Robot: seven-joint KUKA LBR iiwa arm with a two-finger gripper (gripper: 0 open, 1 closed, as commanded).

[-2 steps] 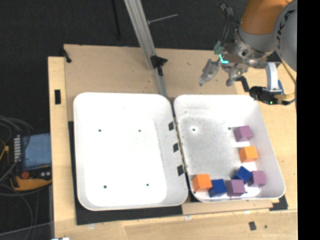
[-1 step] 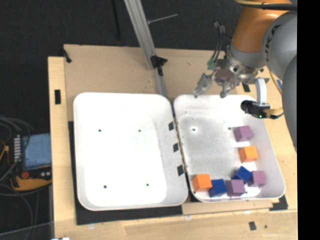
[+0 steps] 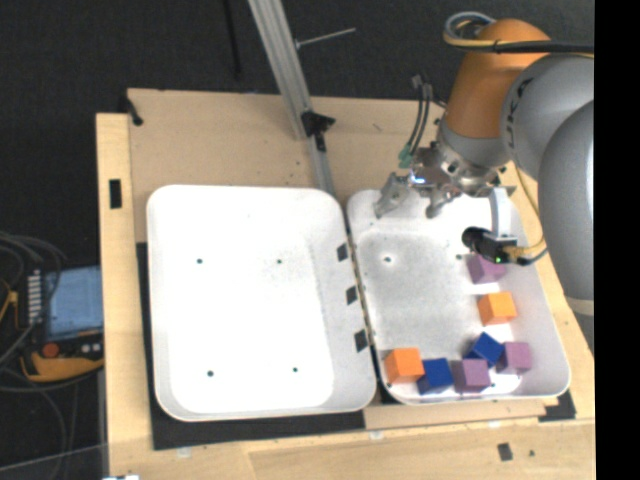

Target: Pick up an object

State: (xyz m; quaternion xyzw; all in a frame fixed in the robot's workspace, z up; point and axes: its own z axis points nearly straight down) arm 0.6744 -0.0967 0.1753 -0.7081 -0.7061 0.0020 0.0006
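While its spread, empty fingers are hovering, the gripper (image 3: 412, 197) is needing descent toward blocks lying well beyond them, nearest the purple block (image 3: 486, 267).

Table (image 3: 250, 143): light wood/board top, seen at a slant; dark floor around it.
Left bin (image 3: 245, 298): white, shallow, rounded corners; set directly on table, left half. A few small dark dots are seen on its floor.
Right bin (image 3: 420, 278): white, shallow; set just beside left bin, rims touching approx. along the middle, where small black clips are seen.
Black mat (image 3: 145, 338): dark sheet seen under left bin, at its left and front edges.
Metal rail (image 3: 285, 63): slanted grey bar, meeting table behind the bins' junction.
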